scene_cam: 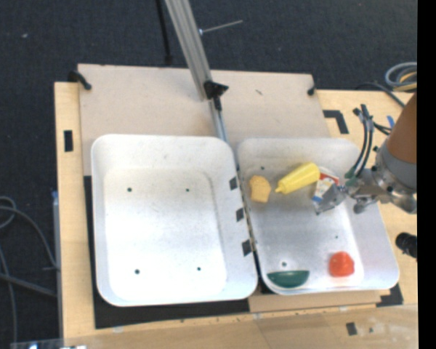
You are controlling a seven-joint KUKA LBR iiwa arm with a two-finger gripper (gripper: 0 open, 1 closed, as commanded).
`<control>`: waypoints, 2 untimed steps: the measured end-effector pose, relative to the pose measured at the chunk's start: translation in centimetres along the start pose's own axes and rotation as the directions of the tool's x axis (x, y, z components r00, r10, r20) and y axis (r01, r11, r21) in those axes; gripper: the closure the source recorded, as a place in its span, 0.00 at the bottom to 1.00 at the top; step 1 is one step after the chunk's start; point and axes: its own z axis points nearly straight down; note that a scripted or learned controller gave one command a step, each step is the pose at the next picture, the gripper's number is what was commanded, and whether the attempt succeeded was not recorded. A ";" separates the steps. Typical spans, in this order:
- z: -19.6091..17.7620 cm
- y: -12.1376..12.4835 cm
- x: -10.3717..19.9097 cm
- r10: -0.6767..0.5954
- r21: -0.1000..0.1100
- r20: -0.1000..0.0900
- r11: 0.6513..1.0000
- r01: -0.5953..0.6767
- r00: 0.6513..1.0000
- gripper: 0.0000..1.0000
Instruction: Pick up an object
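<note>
The right bin point(363, 264) holds a yellow squeeze bottle point(299, 178) lying on its side near the back. A tan lump point(259, 188) rests left of it. A small white and red packet point(325, 185) lies just right of the bottle. A red ball point(341, 265) and a dark green bowl-shaped piece point(288, 277) sit near the front wall. My gripper point(344, 198) hangs over the right part of this bin, close beside the packet, with one finger left and one right. No object shows between them.
The left bin point(109, 217) stands beside the right one, sharing a middle edge. A slanted metal rail point(192, 46) rises from the back of the bench. Cables point(7, 238) lie on the floor at the left.
</note>
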 end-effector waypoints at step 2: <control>4.3 0.3 0.2 0.007 0.005 0.001 1.000 -0.007 1.000 0.00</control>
